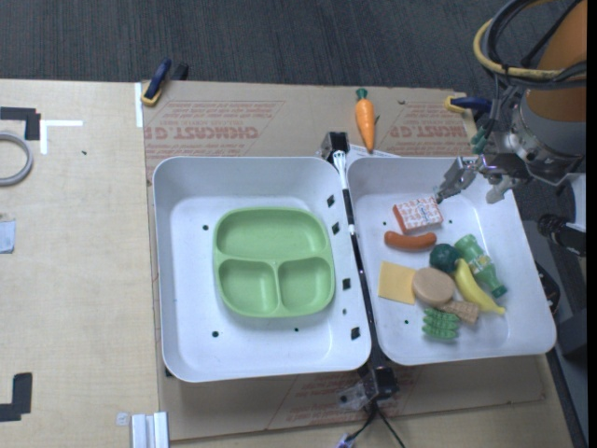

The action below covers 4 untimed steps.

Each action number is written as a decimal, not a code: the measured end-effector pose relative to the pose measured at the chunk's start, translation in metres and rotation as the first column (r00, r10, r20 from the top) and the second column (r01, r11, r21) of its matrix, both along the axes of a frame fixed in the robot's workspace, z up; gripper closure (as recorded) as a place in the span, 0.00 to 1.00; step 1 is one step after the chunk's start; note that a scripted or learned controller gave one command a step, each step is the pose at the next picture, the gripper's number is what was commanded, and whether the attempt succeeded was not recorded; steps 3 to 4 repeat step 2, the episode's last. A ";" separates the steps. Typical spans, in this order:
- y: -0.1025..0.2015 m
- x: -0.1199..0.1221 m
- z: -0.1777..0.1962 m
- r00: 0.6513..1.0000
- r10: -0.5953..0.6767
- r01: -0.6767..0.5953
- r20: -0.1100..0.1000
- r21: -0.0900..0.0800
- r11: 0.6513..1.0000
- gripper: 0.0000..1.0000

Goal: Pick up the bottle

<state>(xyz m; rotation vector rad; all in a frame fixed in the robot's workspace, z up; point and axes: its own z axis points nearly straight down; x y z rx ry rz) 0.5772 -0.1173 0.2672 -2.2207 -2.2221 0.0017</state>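
**Fingers spread over the right bin, bottle lying free**

Two white bins sit side by side on the surface (84,250). The left bin (177,278) carries one thing, a pale green divided tray (274,261) with three compartments, lying flat near the middle.

The right bin (527,250) is the busy one. Near its top there's a small red and white box (417,215), and just below it a sausage (410,241) lies crosswise. Down the right side, the green bottle (479,266) lies on its side, slanting toward the lower right, with a dark green round piece (444,257) just at its left. A banana (477,289) lies right beside the bottle's lower edge. A yellow cheese slice (398,283) lies flat to the left, a tan round piece (433,287) touches its right edge, and a green ridged piece (440,325) sits lowest in the pile, next to a small tan cracker (464,310).

The gripper (476,177) hovers at the bin's upper right corner, fingers spread with nothing between them, well apart from the bottle below.

Outside the bins, a toy carrot (364,118) lies on the cardboard sheet (224,124) just above the bins' shared edge.
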 end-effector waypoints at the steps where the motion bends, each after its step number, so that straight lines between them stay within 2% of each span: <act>1: 0.000 0.000 0.009 1.000 0.001 -0.001 0.001 -0.001 1.000 1.00; 2: -0.072 -0.030 -0.024 1.000 -0.012 0.012 0.000 0.000 1.000 1.00; 4: -0.072 -0.030 -0.024 1.000 -0.012 0.012 0.000 0.000 1.000 1.00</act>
